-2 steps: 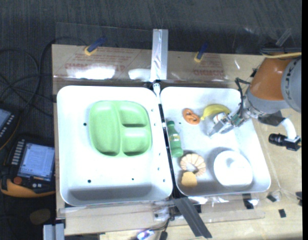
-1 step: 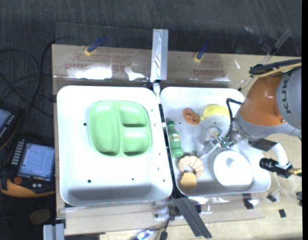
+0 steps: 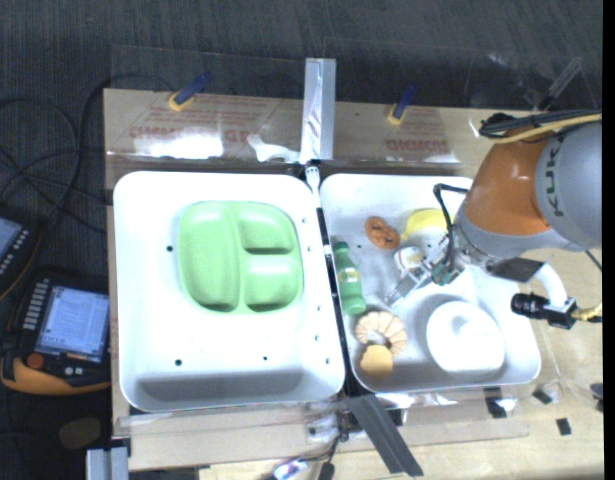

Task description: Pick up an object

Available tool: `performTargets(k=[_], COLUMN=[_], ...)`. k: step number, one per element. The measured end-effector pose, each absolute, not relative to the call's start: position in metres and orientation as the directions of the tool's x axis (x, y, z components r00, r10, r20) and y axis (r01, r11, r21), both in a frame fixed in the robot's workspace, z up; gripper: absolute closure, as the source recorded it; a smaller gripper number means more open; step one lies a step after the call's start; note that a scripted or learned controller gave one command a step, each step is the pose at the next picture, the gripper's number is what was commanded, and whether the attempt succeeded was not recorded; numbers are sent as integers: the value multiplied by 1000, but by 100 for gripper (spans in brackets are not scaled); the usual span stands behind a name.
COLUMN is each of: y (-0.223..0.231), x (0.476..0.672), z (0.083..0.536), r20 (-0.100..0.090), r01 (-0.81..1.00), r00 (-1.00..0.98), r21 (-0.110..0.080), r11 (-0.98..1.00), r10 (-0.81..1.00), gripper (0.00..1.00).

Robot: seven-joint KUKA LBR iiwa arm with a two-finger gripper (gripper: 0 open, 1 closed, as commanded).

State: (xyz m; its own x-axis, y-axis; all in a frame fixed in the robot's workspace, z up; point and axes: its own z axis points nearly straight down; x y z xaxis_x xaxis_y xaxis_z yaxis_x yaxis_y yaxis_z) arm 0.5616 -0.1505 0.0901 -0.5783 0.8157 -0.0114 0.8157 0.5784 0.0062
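From above the surface [image 3: 187, 133], the grey arm with its orange band reaches in from the right and dips its end effector [image 3: 412, 276] into the right bin [image 3: 527, 368]. It hangs over the bare middle of that bin, with things all around it: a yellow rounded object [image 3: 423, 222] just behind it, a small orange disc-like piece [image 3: 381, 232] to its left and further back, a green bottle-shaped item [image 3: 346, 276] lying along the bin's left wall, and a tan brush with pale bristles [image 3: 378, 336] nearer the front left corner. A smooth white bowl or lid [image 3: 463, 334] sits just in front and to the right of it. The metal fingers look slightly apart, with nothing visible between them, though the detail is small. In the left bin [image 3: 147, 368] rests a glossy green divided plate [image 3: 239, 253] with rounded corners.
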Motion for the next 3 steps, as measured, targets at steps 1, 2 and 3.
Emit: performTargets(k=[1, 2, 3], y=[-145, -147, -195], x=[654, 658, 668], z=[87, 99, 195], r20=[10, -6, -4], r01=[967, 965, 1000], r00=[-254, -261, -30], r21=[-29, -10, -1], r11=[255, 261, 30], r10=[967, 965, 1000], gripper=[0, 100, 100])
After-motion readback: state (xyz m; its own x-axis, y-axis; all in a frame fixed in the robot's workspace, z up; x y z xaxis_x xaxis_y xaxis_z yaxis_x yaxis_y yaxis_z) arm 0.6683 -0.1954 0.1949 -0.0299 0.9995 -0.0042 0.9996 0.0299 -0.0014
